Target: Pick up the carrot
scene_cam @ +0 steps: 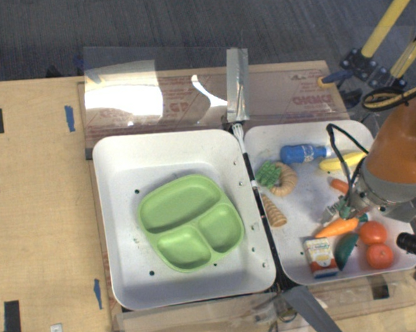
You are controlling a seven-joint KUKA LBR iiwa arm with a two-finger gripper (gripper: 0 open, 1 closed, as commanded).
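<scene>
Small carton with a red-and-white label (319, 254) sits at the near rim of the right white bin (296, 183), closest to the lens.

Gripper (350, 204) hangs low over the right bin's far-right part, below the grey arm with its orange band (402, 153). Whether it is parted or closed cannot be told; the wrist body hides that part.

Orange carrot with a dark green top (341, 228) lies just on the near side of the gripper, touching or almost touching its tip. Long axis runs roughly left-right in view, tilted a little, thin tip toward the left near the carton, thick end toward the right. Nothing shows it clamped, so not counted as held.

Going outward: two round red-orange tomatoes (376, 244) just right of the carrot, one behind the other. Dark green leafy piece (346, 248) between carton and tomatoes. Small orange piece (338, 184) and yellow banana-like piece (340, 163) on the far side of the gripper. Blue bottle (302, 153) lying flat near the far wall. Green leafy toy on a tan ring (277, 177) and tan cone (273, 211) near the divider.

Left white bin (117, 206) holds a green three-compartment plate (190, 221), well apart from the action.

Judgement: descent looks almost on target; gripper needs a slight shift toward the camera and to close across the carrot's short width. Risk: tomatoes crowd the thick end.
</scene>
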